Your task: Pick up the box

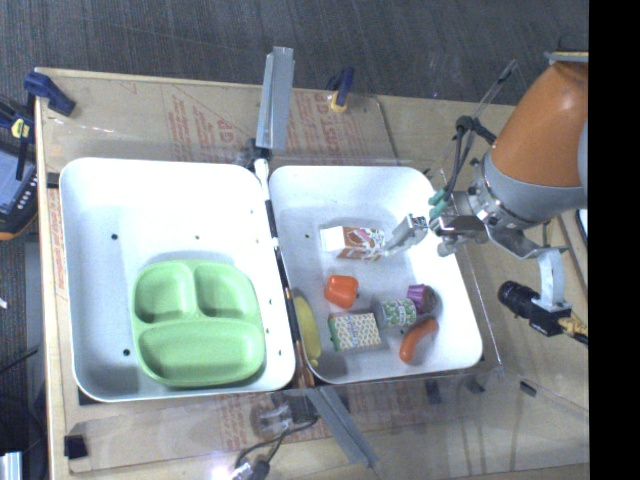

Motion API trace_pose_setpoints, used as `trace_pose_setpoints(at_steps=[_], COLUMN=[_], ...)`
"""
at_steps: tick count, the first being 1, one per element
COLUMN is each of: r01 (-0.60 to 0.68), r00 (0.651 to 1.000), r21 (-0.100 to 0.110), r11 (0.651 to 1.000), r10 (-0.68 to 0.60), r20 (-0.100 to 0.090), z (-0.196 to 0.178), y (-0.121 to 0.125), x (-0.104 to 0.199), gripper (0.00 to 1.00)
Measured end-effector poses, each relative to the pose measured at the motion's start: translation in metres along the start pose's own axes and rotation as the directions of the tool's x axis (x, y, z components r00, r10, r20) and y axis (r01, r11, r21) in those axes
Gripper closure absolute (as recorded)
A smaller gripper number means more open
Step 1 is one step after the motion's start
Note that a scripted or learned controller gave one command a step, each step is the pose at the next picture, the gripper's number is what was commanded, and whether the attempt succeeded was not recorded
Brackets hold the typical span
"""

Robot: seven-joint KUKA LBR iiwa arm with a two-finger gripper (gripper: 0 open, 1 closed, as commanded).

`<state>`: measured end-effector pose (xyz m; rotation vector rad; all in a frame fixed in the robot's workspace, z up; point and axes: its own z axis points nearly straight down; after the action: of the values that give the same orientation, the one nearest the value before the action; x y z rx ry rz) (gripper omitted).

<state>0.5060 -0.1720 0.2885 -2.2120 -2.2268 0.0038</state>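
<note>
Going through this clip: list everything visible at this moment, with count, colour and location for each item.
bins: 2, white, side by side on the bench
divided tray: 1, green, front of left bin
box: 1, white and orange, middle of right bin, beside the claw
pepper: 1, orange-red, right bin, in front of the box
patterned packet: 1, green, front of right bin
can: 1, green, right of the packet
purple item: 1, near right wall
sausage: 1, orange-red, front right corner
banana: 1, yellow, along right bin's left wall
clamps: 2, blue, bench's far edge
arm: 1, grey and orange, right
claw: 1, metallic, at the box's right end
</note>
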Motion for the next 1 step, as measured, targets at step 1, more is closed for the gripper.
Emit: trace_pose_setpoints(at_steps=[1], r01=[-0.010], r00=[1.000], r21=[0.002], r11=[1.000], r10=[0.010], r20=[-0.001], z=[0.1786], y=[-0.0080], x=[0.0023], gripper=[0.00])
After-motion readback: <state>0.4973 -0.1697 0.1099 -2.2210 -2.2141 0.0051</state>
